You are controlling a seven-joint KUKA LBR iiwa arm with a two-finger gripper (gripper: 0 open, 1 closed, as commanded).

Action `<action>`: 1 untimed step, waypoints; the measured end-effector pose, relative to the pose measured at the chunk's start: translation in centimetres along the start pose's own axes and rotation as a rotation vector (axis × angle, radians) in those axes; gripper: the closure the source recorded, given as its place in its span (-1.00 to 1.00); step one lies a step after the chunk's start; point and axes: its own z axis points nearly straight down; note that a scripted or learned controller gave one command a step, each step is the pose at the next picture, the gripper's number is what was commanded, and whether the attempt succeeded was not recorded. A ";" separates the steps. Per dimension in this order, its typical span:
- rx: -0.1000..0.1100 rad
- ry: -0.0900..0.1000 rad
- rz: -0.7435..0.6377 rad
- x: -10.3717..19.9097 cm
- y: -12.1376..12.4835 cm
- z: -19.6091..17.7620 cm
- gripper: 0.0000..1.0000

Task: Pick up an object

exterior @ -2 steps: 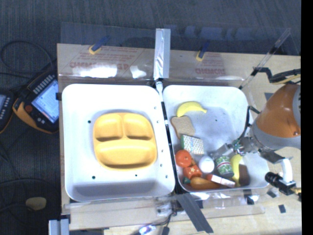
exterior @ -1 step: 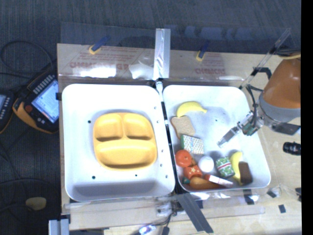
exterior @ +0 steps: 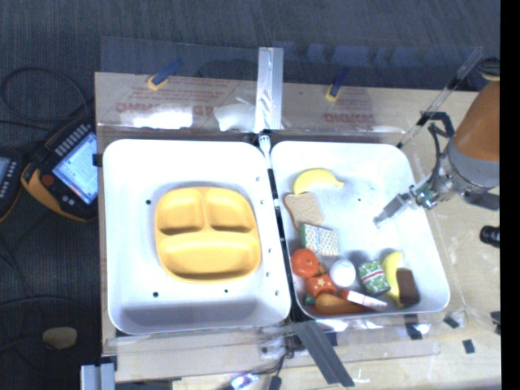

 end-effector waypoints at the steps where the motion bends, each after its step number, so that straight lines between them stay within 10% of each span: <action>1: -0.014 -0.016 -0.188 9.3 2.1 7.1 -1.00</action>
